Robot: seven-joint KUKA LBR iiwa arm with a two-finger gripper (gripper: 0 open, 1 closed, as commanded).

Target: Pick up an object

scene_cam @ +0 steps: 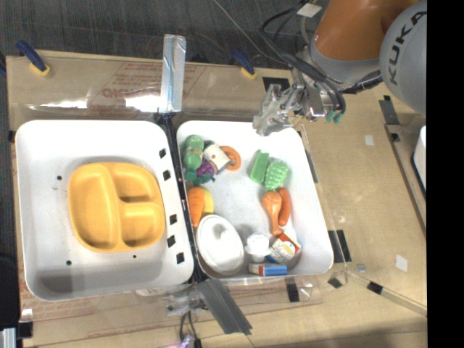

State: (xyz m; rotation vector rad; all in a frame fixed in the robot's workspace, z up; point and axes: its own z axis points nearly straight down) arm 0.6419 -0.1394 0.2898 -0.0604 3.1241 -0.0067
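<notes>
You'll find the gripper (270,122) hanging over the upper rim of the right bin (313,187), whether spread or closed I cannot tell, presumably poised above the toys, with the green block (259,165) nearest below.

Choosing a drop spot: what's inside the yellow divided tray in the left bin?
The yellow tray shows bare compartments, nothing lying in them. It rests on the left bin floor; the floor beneath it is covered, so not visible.
</notes>
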